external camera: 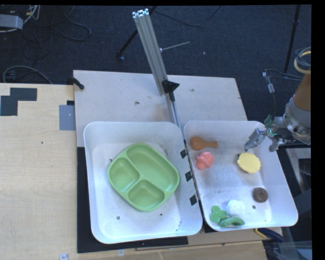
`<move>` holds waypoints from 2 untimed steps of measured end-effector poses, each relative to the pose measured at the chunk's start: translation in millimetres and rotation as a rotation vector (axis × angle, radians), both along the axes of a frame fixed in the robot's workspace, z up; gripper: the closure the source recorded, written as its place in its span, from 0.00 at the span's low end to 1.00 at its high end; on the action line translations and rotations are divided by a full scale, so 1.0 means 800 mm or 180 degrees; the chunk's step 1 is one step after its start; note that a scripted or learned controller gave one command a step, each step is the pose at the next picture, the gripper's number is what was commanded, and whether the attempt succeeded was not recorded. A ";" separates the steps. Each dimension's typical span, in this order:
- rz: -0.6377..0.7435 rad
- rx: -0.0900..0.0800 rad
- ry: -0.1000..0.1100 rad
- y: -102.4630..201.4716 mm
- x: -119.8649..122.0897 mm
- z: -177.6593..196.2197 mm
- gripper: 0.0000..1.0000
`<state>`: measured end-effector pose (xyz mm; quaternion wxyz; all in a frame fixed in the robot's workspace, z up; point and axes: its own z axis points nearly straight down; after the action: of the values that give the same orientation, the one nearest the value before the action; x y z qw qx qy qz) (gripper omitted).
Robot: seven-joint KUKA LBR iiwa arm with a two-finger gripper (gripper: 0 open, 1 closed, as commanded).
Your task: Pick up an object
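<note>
Above the right white bin's far edge, the gripper hangs spread and empty, just beyond the flat yellow round piece. Descending there, its fingers could strike the bin wall and miss.

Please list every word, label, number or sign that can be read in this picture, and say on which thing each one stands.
There is no readable text: no words, numbers or brand names.
The post carries a black-and-white checker marker at its top: a pattern, not writing.
The green tray, the yellow disc and both bins bear no print.
</note>
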<state>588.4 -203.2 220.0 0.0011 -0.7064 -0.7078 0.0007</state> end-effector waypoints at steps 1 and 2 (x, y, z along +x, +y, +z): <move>0.0003 0.0000 0.0001 0.000 0.000 0.000 0.00; 0.0005 0.0006 0.0014 0.011 -0.001 -0.059 0.00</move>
<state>587.6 -194.7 173.1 0.0033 -0.7059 -0.7083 0.0016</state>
